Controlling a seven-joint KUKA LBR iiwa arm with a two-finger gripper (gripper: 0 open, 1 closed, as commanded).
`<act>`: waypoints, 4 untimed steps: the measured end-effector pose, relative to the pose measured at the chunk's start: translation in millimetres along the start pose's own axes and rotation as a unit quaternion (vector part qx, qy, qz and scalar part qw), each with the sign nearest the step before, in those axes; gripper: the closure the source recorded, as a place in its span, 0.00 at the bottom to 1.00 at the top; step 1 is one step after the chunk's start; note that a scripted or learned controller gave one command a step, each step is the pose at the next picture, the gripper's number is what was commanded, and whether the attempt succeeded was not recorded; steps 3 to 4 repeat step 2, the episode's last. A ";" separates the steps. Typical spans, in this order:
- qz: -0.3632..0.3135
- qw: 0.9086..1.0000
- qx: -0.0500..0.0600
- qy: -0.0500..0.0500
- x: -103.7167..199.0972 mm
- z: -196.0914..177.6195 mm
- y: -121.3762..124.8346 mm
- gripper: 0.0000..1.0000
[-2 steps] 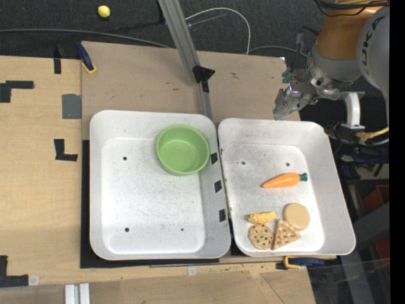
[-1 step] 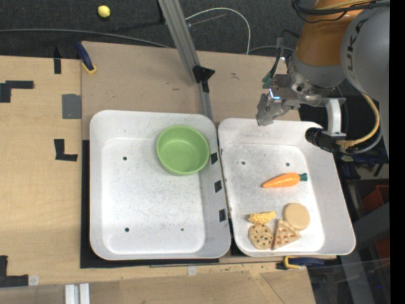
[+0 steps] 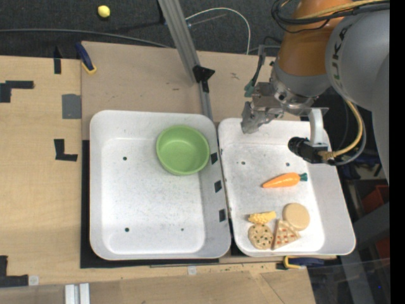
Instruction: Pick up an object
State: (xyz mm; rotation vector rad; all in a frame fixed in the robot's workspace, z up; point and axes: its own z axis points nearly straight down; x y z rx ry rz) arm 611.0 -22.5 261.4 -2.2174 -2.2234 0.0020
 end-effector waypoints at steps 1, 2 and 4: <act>-0.002 1.000 0.001 0.000 52.5 18.6 -15.6 1.00; -0.002 1.000 0.002 0.000 100.2 35.1 -35.2 1.00; -0.002 1.000 0.002 0.000 100.2 35.1 -35.2 1.00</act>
